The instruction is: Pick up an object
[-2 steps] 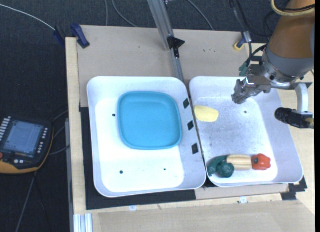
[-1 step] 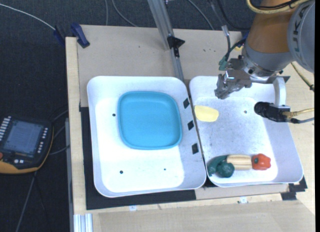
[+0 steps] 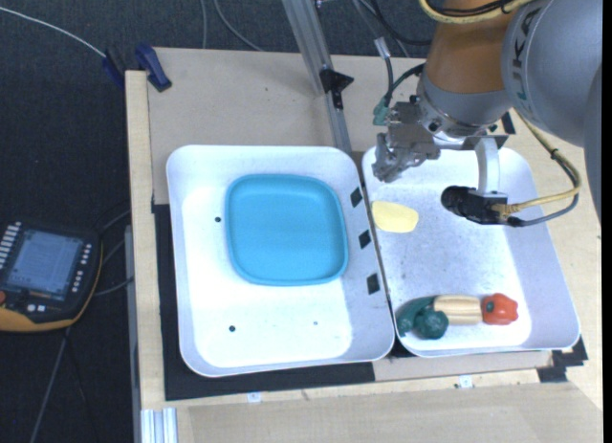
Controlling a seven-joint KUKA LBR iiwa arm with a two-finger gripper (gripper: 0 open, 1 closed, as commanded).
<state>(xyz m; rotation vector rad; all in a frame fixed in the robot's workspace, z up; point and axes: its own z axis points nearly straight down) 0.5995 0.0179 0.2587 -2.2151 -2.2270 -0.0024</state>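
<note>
**Q:** What sits nearest the viewer?

**A:** Closest, along the near wall of the right bin [image 3: 550, 269], lie three small toys in a row: a dark green lump [image 3: 422, 321], a tan roll [image 3: 457, 309] touching it, and a red tomato-like piece [image 3: 498, 309] touching the roll's other end.

**Q:** And further back in that bin?

**A:** One pale yellow piece [image 3: 394, 216] lies flat by the bin's left wall, well apart from the row of three. Just beyond it hangs the gripper [image 3: 392, 166], grey metal, pointing down over the bin's far left corner. Nothing sits between its fingers; whether they are spread or closed, I cannot tell from this angle.

**Q:** Where is the arm?

**A:** It [image 3: 535, 39] enters from the upper right, grey with a wide orange band [image 3: 478, 20]. A small black part [image 3: 473, 204] with a yellow cable hangs beside the wrist, over the middle of the bin.

**Q:** What about the left bin?

**A:** The left bin [image 3: 191, 278] holds a light blue square plate [image 3: 286, 229] with rounded corners, lying flat near the middle. Both bins rest side by side on a pale wooden bench [image 3: 239, 97].
</note>
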